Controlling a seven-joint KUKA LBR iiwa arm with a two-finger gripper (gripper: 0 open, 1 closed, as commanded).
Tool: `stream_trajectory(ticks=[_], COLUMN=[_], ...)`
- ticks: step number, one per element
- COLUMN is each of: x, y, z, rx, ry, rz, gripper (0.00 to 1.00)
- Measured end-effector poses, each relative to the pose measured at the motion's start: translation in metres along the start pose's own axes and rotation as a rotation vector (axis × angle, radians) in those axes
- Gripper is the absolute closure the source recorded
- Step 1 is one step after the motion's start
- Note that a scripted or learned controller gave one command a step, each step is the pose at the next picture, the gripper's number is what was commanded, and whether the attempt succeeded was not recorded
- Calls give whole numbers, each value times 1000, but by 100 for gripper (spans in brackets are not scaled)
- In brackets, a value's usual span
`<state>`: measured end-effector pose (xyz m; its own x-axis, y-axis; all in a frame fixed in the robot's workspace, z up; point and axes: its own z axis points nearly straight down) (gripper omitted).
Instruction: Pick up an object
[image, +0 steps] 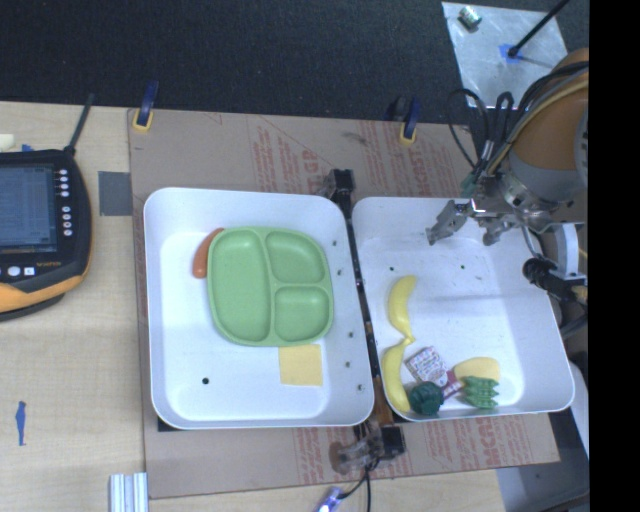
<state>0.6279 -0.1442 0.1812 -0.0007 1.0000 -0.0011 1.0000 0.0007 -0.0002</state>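
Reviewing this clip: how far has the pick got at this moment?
Nothing looks picked yet. The end effector hangs over the bare upper part of the right-hand shallow white bin with no object between its fingers. The yellow bananas and the small toys lie near that bin's lower edge; the green divided plate sits in the left-hand bin. Left: move over an object, descend, grasp and lift.

One fixed camera looks down on the counter (80, 400) at a slant from fairly high up, taking in both white bins: the left bin (165, 300) toward 9 o'clock, the right bin (520, 330) toward 3 o'clock, where the arm (550, 130) enters.
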Motion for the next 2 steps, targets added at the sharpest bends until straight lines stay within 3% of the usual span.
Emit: stream_trajectory(ticks=[1,2], x=[43,42], y=[-21,-20], z=[91,79], rx=[6,6], ry=[1,0], rz=[-5,-6], gripper=[0,100])
